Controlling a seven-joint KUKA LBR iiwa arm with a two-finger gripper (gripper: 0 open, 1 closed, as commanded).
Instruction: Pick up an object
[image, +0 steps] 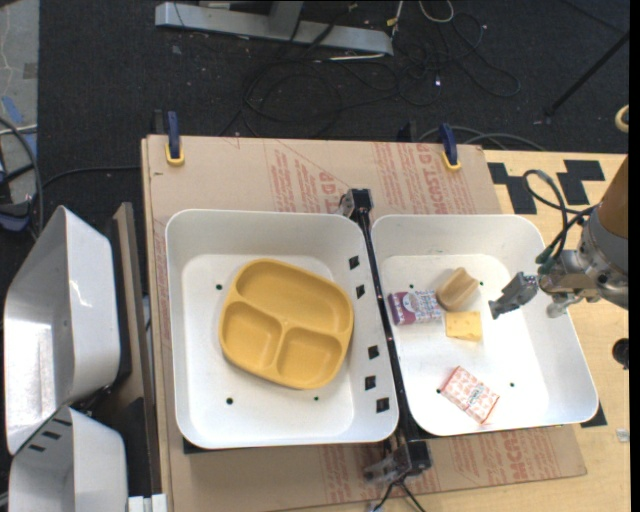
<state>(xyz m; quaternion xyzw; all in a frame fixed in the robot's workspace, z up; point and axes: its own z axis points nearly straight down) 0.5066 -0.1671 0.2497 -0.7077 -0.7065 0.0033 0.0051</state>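
Arm (600, 250) cut off at right edge | jaws (512, 296) indistinct above right bin (560, 330)

Lighting: bright, even, from overhead.
White bins (190, 330) glare slightly; short soft shadows under the yellow tray (286, 323); dark floor (90, 90) dim; focus mildly soft throughout.

The brown bench (300, 170) bears 2 white bins (190, 330) side by side.
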